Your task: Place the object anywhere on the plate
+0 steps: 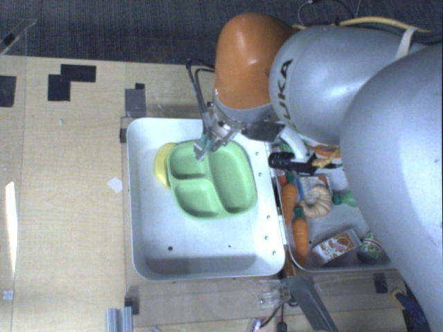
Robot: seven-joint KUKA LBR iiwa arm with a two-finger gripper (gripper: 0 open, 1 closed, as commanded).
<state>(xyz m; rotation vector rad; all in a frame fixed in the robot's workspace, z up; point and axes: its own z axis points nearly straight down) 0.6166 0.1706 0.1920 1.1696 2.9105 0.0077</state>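
A pale wood bench point(62, 206) met dark carpet point(104, 5) at frame top; the gripper's point(205, 146) grasp I couldn't tell.

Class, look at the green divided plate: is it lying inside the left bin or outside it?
Inside: the green plate lies flat within the left bin's walls.

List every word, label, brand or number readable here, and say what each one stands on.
"UKA": the visible part of the brand lettering on the grey arm, running sideways; the first letter is hidden.
The printed carton in the right bin: has print, too blurred to read.
The small package in that bin: label too small to read.
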